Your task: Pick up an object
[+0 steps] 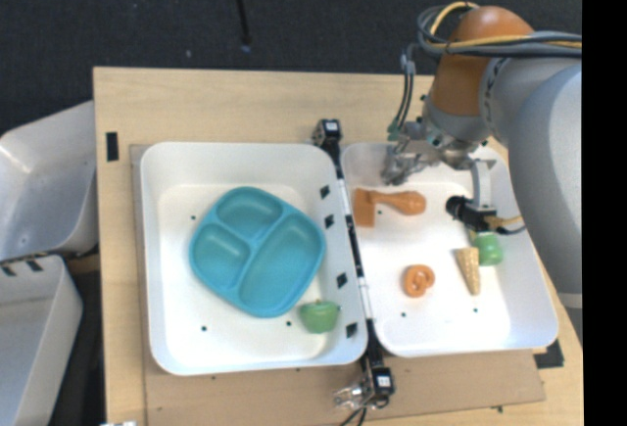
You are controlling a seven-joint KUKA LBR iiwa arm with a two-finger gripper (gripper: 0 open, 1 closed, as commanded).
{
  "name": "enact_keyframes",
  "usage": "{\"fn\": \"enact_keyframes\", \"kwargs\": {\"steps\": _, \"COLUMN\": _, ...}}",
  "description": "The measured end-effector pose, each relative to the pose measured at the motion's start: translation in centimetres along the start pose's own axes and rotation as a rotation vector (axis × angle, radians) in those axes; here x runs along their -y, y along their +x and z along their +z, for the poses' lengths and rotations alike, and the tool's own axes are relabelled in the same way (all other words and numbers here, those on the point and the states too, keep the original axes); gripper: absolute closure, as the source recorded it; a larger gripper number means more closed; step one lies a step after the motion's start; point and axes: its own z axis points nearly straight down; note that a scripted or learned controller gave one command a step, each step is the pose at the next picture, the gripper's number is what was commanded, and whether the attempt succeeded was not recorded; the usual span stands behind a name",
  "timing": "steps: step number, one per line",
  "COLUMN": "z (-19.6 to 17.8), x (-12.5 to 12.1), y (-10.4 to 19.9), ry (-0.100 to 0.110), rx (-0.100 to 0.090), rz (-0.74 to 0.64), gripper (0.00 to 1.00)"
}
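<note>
In the right bin point(509, 326) an orange drumstick-shaped toy point(388, 205) lies near the left wall. My gripper point(396, 171) hangs just above the toy's upper edge, at the bin's back left. Nothing shows in its grasp. An orange ring-shaped toy point(418, 280) lies in the middle of this bin. A tan ice cream cone point(470, 269) with a green scoop point(487, 250) lies to the right of the ring.
The left bin point(167, 316) bears a blue divided plate point(258, 251) and a small green toy point(318, 316) in its front right corner. A ridge with black clips point(345, 248) separates the two bins. The grey arm point(549, 150) covers the right bin's back right.
</note>
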Motion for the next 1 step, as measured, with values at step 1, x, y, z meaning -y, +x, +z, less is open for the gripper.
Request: {"fn": "enact_keyframes", "kwargs": {"steps": 1, "z": -5.32, "x": -0.97, "y": 0.51, "ry": -0.001, "rx": -0.003, "rz": -0.006, "gripper": 1.00}}
